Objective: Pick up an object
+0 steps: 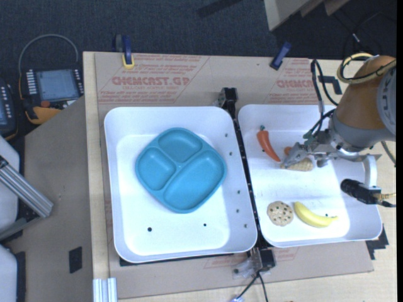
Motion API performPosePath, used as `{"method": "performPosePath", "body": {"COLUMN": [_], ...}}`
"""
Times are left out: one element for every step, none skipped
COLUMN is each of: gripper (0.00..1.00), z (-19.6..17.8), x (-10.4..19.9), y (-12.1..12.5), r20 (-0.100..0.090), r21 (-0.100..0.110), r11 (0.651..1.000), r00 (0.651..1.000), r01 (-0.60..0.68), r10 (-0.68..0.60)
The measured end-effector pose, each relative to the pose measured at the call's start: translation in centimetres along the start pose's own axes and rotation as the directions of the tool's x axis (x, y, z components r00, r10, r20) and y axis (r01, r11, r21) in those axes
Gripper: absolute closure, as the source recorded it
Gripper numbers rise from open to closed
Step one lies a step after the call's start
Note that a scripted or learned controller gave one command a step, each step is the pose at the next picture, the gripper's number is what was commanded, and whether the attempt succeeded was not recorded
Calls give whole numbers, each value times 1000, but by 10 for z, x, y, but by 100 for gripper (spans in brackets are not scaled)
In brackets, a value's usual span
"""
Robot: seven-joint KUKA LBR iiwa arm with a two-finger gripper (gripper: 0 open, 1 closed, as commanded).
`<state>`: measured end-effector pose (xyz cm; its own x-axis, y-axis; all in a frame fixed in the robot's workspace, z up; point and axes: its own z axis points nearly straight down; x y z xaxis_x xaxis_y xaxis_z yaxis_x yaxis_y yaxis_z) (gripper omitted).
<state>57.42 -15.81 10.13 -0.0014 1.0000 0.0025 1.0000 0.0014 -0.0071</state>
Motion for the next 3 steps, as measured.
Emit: {"method": "performPosePath", "body": {"gripper": [0,100,100], "z": [13,-2,-59], "x": [1,1,-1], "y": [3,6,-2], "r20": [-1,2,5], "r21": [-10,-23,-14], "r11": [1000,1000,1000], "r00": [1000,1000,1000], "r01": [0,1,-1], "r10": [0,-1,1]}}
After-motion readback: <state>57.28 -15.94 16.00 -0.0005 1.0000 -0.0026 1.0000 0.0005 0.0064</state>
